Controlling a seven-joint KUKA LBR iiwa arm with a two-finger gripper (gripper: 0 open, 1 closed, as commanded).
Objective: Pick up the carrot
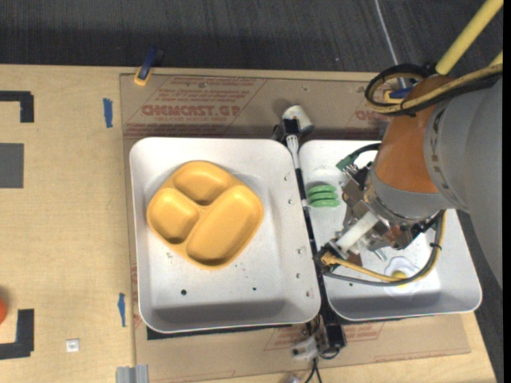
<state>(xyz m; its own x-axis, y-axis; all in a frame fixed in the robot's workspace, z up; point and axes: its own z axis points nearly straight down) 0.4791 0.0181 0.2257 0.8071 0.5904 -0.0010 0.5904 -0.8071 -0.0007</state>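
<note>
arm low over right bin (pixel 459 290), gripper (pixel 375 242) state can't be told. carrot not made out (likely under the wrist). green item (pixel 322 195) nearby; descend centred, avoid it.

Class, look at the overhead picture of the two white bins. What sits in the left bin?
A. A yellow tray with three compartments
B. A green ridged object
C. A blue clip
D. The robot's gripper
A: the yellow tray with three compartments lies in the left bin, while the green ridged object and the arm are over the right bin.
</note>
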